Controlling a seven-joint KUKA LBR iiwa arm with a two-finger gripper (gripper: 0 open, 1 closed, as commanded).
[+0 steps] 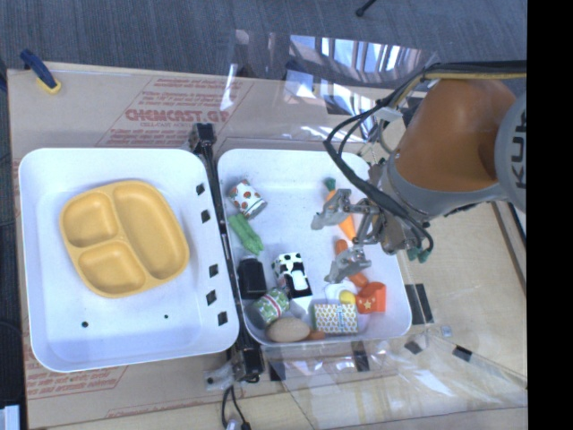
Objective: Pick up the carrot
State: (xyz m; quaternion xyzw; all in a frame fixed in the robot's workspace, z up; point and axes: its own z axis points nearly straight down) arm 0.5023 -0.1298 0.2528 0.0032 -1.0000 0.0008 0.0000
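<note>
Gripper [344,238] hangs over right bin [295,164], fingers spread, one tip up near 370,270 side, other lower; carrot [346,227] lies between them on bin floor, not pinched, not lifted

Carrot: small, orange, tapered, smooth, likely hard plastic toy; green top [329,185] points toward far wall. Only part of it shows past the fingers

Risks, as I judge them:
- smooth tapered body may squirt out toward thin end if fingers close off-centre
- carrot lies at a slant to the fingers; a close across its length could roll it rather than grip it
- lower finger sits near red block [371,298] and yellow piece [346,296]; descent could nudge or catch those instead
- cable loops by wrist could hide the grasp from camera

Other contents: cow figure [291,272], black and white, glossy; green pod [244,234], long, soft-looking; small can [246,199], printed label; brown egg-like thing [287,330], matte

Left bin [54,330] holds yellow tray [123,236], three wells, rounded, smooth plastic
</note>
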